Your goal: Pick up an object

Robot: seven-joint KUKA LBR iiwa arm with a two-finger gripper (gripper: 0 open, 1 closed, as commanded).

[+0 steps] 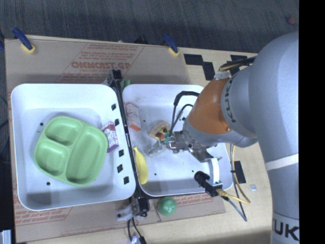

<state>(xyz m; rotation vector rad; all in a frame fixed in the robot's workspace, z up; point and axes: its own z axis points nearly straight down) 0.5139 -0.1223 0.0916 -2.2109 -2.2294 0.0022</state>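
Banana (140, 165) — long axis up-down, along bin wall.

Even overhead light, soft shadows inside the bins (20, 136), slightly blurry, low-resolution picture.

Dark grey carpeted floor (101, 6) beyond the bench, brown printed cardboard sheet (96, 60), blue clamps (23, 40)

One fixed camera looks down at a slant on the desk (61, 60), framing both white bins (20, 136); the arm (264, 105) enters from the right.
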